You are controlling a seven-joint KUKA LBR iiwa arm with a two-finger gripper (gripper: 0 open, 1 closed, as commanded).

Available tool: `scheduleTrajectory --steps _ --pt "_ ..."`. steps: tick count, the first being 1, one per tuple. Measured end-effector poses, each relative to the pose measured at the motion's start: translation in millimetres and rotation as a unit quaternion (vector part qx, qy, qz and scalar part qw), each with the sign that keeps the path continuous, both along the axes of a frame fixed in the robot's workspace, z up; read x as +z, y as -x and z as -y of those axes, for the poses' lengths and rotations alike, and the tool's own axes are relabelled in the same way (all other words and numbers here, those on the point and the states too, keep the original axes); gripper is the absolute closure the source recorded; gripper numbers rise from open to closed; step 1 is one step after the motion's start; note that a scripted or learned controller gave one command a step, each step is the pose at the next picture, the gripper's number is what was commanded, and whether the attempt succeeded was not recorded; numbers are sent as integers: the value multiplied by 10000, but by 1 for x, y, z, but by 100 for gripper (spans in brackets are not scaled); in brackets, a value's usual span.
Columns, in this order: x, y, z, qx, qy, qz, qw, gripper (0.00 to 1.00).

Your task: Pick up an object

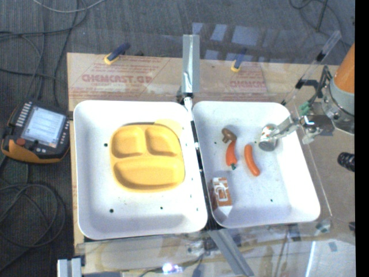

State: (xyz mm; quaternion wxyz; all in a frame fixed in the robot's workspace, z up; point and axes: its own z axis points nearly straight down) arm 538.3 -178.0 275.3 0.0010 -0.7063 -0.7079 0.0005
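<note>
Starting at the left, the left bin [86,172] carries a yellow divided tray [148,157] lying flat near its middle, compartments up; it looks like a bulky, awkward thing for a two-finger grasp, so it is probably not the target. Along the seam between the bins, the right bin [300,203] begins, and close to its near left corner sits a small brown packet [221,191], flat against the floor. Further in, toward the middle, a short brown piece [228,134] lies touching the far end of an orange carrot-shaped toy [231,154], which points toward the near edge. Just beside it, apart from it, lies an orange sausage-shaped toy [251,159], slim, smooth and slightly curved, tilted a little off the carrot's line. That narrow shape would suit a pinch across its width. The gripper [267,138] hangs over the bin's far right part, just beyond the sausage toy's far end, reaching in from the right edge. Whether its fingers are apart or together cannot be told; nothing is seen between them.
</note>
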Motion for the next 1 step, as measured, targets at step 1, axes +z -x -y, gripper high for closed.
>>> scheduleTrajectory --steps 1 --pt "-183 -25 -4 371 11 42 9993 0"
